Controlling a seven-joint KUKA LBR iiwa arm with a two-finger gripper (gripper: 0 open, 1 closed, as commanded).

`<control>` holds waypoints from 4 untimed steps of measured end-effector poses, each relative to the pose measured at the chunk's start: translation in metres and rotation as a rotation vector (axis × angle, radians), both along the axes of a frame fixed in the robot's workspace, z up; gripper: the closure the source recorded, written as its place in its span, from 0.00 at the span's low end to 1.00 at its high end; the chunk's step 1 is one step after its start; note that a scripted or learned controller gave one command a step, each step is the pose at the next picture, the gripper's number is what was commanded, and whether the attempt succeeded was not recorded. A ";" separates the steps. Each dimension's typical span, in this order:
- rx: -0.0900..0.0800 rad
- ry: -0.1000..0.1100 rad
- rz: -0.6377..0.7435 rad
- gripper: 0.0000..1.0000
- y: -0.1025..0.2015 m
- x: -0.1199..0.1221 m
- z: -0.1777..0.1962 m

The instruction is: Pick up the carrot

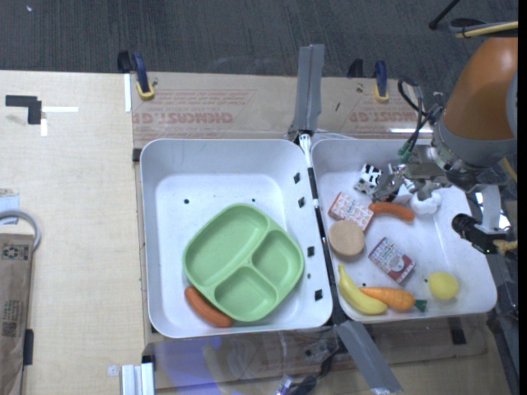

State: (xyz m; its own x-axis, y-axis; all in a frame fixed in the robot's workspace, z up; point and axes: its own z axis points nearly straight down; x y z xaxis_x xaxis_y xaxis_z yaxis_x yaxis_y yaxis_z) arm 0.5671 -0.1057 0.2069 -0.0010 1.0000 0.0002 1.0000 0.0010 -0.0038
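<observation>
Approaching phase: my tool (401, 186), finger state unreadable, hovers near the right bin's (473, 307) 12 o'clock; carrot (390, 297) lies toward 6. Next: translate there, descend.

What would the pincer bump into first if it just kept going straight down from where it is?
Probably the small orange sausage-like piece in the right bin, or the bin floor beside it. The pincer hangs over that spot, though its height is hard to judge. The carrot lies farther toward the front.
</observation>
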 end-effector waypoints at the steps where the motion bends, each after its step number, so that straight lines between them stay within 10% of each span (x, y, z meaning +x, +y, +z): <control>1: 0.002 -0.002 0.285 0.00 -0.018 -0.075 -0.099; 2: 0.000 -0.005 0.298 0.00 -0.085 -0.089 -0.041; 3: 0.002 -0.003 0.569 0.00 -0.029 -0.090 -0.116; 4: 0.000 -0.005 0.421 0.00 -0.094 -0.077 -0.064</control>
State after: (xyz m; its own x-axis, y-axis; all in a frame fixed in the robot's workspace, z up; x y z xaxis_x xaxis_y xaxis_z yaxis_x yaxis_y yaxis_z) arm 0.4897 -0.1998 0.1427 -0.4100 0.9121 -0.0007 0.9121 0.4100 0.0006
